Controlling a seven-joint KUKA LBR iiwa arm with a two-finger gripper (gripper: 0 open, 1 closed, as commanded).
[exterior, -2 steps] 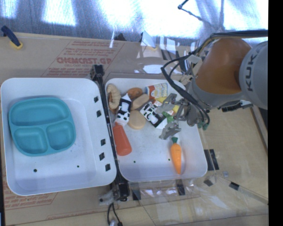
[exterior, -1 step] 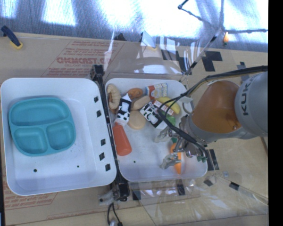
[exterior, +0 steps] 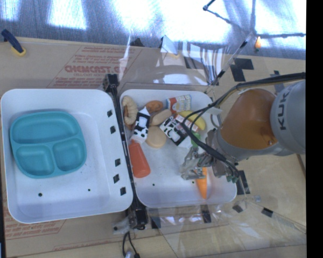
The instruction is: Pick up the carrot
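Note:
The carrot [exterior: 203, 187], a small orange cone, lies near the front edge of the right bin [exterior: 167, 195], tip toward the rim. My gripper [exterior: 195, 168] hangs low over the bin floor just above and left of the carrot, its metal parts right by the carrot's thick end. Cables and the wrist cover part of it, and I cannot make out whether it touches the carrot.
Behind the gripper in the right bin lie a red-orange cylinder [exterior: 139, 158], a black-and-white cow toy [exterior: 141, 126], a bagel [exterior: 130, 110], bread pieces [exterior: 156, 137], a yellow item [exterior: 198, 123] and small cartons [exterior: 174, 129]. The left bin [exterior: 59, 198] holds a teal divided plate [exterior: 47, 142].

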